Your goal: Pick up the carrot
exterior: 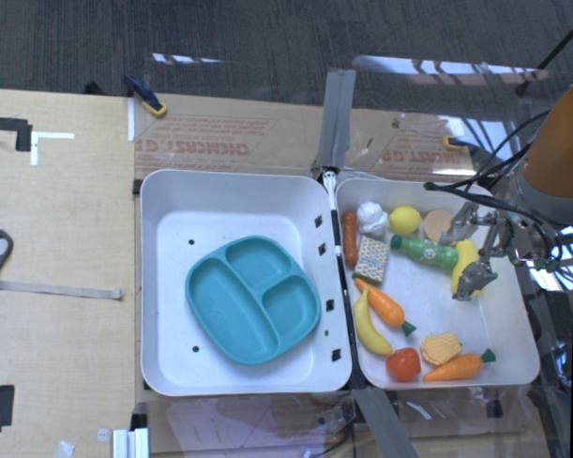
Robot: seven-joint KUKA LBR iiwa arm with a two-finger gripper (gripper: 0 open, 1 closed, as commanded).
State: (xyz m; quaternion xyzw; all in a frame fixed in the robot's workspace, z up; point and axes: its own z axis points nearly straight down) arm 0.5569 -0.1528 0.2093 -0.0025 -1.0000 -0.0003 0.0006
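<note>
Gripper (472,277) hovers over the right bin (518,321), jaw state cannot be told; nearest carrot (387,307) lies mid-bin beside the banana (369,328), so approach should descend square across its body.

Reaching in from the right edge, high in the frame: arm (556,139), its orange band a rounded mass at the upper right, dark cables looping across it and trailing down the right side. Below the band, wrist angled down and to the left, metal linkages and rods exposed. At the low end, gripper (469,281), tilted, pointing down-left, hanging at mid-height of the picture's right side. Pale grey fingers (464,287) set close together; too small and cluttered to tell whether parted or closed, or anything pinched.
</note>
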